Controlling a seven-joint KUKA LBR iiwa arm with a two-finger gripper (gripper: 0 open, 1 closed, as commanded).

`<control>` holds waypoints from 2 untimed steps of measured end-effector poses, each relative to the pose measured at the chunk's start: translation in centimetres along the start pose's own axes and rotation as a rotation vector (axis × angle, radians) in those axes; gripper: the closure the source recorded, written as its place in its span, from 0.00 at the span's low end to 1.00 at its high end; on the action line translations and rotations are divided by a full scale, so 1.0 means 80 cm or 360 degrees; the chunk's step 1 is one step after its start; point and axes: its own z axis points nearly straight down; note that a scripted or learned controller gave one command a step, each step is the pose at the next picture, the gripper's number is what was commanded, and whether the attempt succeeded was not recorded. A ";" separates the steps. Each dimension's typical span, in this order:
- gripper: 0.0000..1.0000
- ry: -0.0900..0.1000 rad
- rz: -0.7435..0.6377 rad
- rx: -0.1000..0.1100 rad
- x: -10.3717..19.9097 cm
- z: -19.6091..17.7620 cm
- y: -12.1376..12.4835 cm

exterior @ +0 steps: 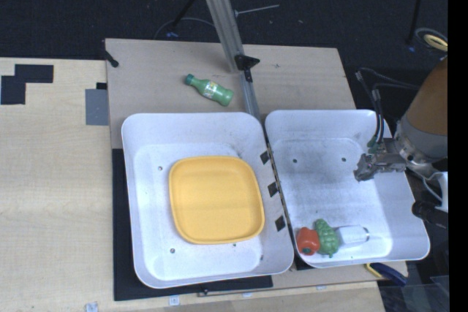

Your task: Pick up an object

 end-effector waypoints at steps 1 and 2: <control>1.00 0.0000 -0.0001 0.0000 0.003 -0.071 0.012; 1.00 0.0001 0.0000 0.0002 -0.004 -0.125 0.009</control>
